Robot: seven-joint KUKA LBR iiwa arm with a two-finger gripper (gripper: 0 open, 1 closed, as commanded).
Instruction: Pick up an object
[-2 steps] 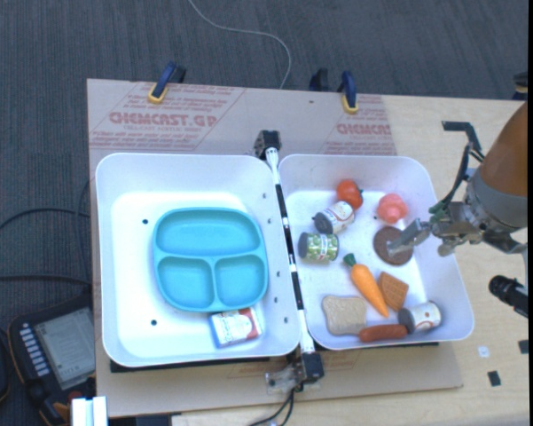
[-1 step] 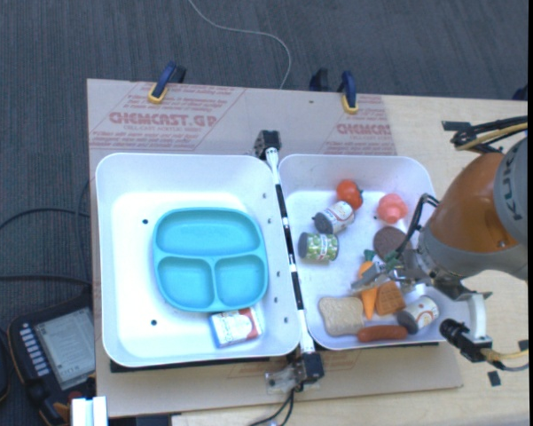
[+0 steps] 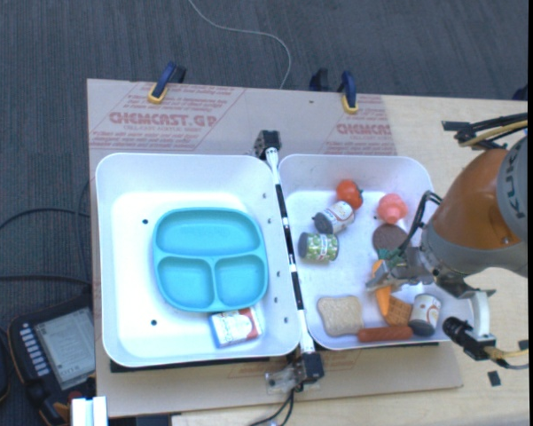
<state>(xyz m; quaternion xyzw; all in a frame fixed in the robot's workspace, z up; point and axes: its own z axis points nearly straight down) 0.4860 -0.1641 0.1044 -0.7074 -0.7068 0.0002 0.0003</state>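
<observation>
Objects for picking lie in the right bin (image 3: 293, 238): a tomato (image 3: 348, 193) and pink piece (image 3: 391, 208) near its far edge, a jar (image 3: 319, 248) by the left wall, toast (image 3: 340, 314) and a sausage (image 3: 384, 334) along the near edge. I see my gripper (image 3: 392, 269) low by the bin's right side; whether it grips anything, I cannot tell. A blue tray (image 3: 211, 258) sits in the left bin (image 3: 124, 185).
</observation>
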